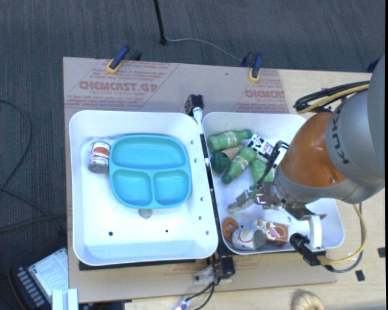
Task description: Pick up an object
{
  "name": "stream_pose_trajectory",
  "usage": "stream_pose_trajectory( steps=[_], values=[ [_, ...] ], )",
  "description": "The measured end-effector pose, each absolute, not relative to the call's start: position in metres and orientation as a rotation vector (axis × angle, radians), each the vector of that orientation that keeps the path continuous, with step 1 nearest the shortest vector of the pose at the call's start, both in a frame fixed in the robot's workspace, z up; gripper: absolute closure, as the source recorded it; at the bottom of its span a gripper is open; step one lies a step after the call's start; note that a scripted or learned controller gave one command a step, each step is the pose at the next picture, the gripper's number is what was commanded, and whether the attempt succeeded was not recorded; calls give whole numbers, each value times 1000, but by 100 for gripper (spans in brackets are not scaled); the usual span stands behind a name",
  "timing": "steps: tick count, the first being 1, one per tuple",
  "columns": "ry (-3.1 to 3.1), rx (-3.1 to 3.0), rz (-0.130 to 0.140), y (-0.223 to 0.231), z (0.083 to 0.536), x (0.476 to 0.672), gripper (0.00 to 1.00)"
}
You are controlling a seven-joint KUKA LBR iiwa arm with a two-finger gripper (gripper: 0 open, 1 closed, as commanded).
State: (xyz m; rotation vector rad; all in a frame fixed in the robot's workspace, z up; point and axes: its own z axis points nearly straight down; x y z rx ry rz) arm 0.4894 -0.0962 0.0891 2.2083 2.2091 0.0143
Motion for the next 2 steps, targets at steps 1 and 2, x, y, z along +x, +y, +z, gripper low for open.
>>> stream_pose_trajectory(
  steps=[1,2],
  values=[
    [2209,2211,14,-97,100,490,100],
    [2219,2219,2,-116,92,546,100]
  ],
)
